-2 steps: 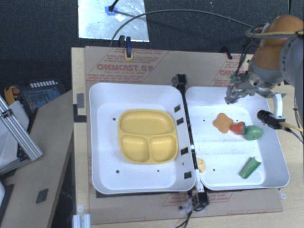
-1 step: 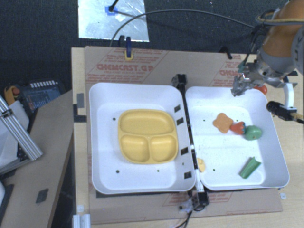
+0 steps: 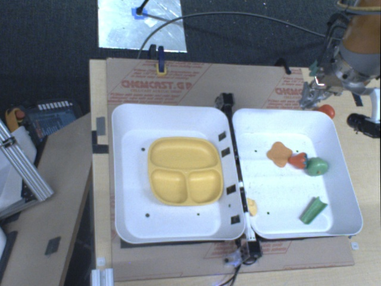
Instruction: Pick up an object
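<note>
While the gripper (image 3: 311, 95) hangs at the upper right, above the right bin's (image 3: 345, 159) far rim, its jaw state is unreadable. A red object (image 3: 325, 110) sits just beside it. Lower left, a yellow tray (image 3: 181, 170) lies in the left bin (image 3: 128, 159).

A yellow divided tray (image 3: 181, 178) lies in the left white bin (image 3: 128, 219).

The gripper (image 3: 311, 95) is positioned just beyond the far right corner of the right bin (image 3: 342, 159), with a small round object (image 3: 325, 110) just beside it at the rim. Nearer than the gripper, inside that bin, a flat piece (image 3: 278, 154), a small piece (image 3: 297, 160), a rounded piece (image 3: 316, 167) and an elongated piece (image 3: 312, 210) are laid. Well to the gripper's left, the divided tray (image 3: 183, 170) is set in the left bin (image 3: 128, 177).
</note>
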